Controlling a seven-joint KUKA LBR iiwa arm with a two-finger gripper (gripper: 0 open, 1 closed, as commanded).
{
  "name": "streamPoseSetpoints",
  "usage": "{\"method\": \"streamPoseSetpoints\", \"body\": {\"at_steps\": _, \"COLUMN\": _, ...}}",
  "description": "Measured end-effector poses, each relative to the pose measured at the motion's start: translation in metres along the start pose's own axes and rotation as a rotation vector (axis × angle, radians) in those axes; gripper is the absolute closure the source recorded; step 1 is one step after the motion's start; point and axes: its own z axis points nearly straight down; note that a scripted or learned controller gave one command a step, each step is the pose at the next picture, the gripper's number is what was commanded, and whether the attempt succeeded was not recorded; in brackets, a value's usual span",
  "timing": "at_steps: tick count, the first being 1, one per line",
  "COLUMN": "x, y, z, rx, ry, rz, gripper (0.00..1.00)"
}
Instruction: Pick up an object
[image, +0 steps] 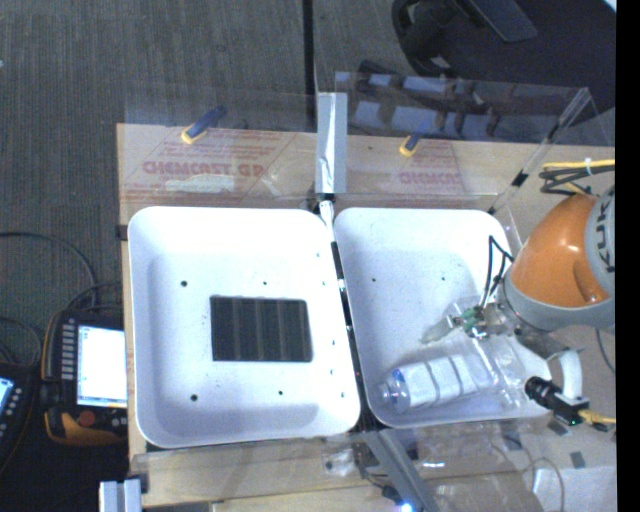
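A bench topped with brown cardboard (250, 170), standing on grey carpet, bears two shallow white bins side by side. The gripper (478, 322), its state hidden (I cannot tell how it stands), hangs low over the right white bin (400, 250) just above one clear plastic water bottle (440, 382) lying on its side near that bin's front edge, while the left white bin (170, 250) holds one flat dark ribbed rectangular mat (261, 329) at its middle. The grey arm with its orange band (568, 255) reaches in from the right, wrist tilted down toward the bottle.
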Motion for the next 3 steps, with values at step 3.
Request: {"method": "streamPoseSetpoints", "body": {"at_steps": 3, "x": -0.014, "y": -0.013, "z": -0.114, "rx": 0.058, "ry": 0.012, "rz": 0.534, "gripper": 0.0}}
